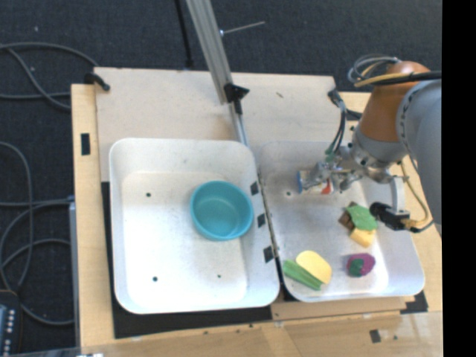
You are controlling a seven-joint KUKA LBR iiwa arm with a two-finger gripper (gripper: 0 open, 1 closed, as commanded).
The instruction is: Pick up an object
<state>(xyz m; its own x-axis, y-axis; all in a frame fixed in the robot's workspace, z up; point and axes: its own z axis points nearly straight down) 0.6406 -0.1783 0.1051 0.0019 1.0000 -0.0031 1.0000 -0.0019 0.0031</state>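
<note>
While the left bin [134, 274] held a teal bowl [221, 210], the right bin [405, 274] held toy foods [313, 268] beneath the gripper [321, 181], whose grip state could not be told.

Bench [171, 99] bears two white bins [134, 199] side by side

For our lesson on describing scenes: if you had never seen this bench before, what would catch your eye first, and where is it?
The teal bowl stands out first, alone in the left bin. Next comes the grey arm with its orange band reaching in from the right, its hand low over the back of the right bin. Near that bin's front lie bright toys: a yellow and green piece, a purple one and a green and yellow one.
</note>
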